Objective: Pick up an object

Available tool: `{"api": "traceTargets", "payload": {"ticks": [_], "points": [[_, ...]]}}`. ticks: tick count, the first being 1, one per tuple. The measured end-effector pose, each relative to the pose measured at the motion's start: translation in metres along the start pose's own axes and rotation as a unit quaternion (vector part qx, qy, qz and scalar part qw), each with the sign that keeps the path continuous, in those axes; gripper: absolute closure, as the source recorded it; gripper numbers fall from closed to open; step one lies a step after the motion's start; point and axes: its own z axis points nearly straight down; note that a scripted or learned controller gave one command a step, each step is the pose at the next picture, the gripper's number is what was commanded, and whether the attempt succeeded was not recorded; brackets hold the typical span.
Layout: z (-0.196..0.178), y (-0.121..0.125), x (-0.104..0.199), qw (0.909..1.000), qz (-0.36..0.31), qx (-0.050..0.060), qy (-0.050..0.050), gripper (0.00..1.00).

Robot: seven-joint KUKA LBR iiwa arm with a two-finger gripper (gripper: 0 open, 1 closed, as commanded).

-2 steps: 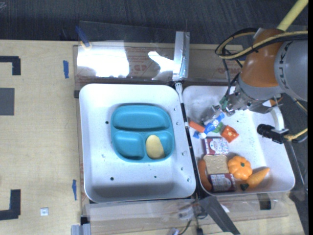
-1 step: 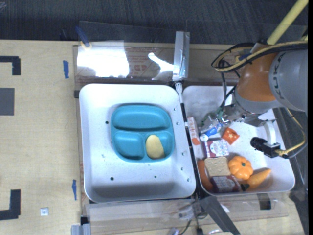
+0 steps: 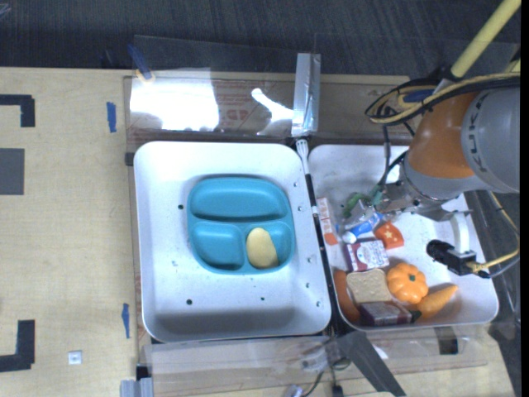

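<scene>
Gripper (image 3: 382,198) state: cannot tell, hidden under the wrist above the right bin (image 3: 483,304). Yellow lemon (image 3: 262,247), smooth oval, long axis running near-to-far, lies in the blue divided tray (image 3: 216,222), lower right compartment, left bin (image 3: 157,246).

A: Where is there room around the small pumpkin (image 3: 407,282)?

B: Little. Bread slice (image 3: 369,286) touches its left, a carrot-like piece (image 3: 438,298) its right, a red packet (image 3: 366,255) up-left. Above it, the arm (image 3: 450,147) overhangs the right bin (image 3: 347,162).

A: And farther left of the pumpkin?

B: The left bin (image 3: 165,246) has bare floor around its blue tray (image 3: 225,222).
</scene>
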Motion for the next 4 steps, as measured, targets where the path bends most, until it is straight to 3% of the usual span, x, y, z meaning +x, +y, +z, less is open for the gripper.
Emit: {"api": "traceTargets", "payload": {"ticks": [1,2,3,4], "points": [[-0.012,0.002,0.000,1.0000,0.001,-0.003,0.000,1.00],[-0.002,0.007,-0.034,0.9996,-0.029,-0.003,-0.002,1.00],[-0.003,-0.016,0.012,0.9944,-0.105,-0.004,-0.001,1.00],[-0.101,0.018,0.069,0.9995,-0.032,-0.002,0.000,1.00]]}}
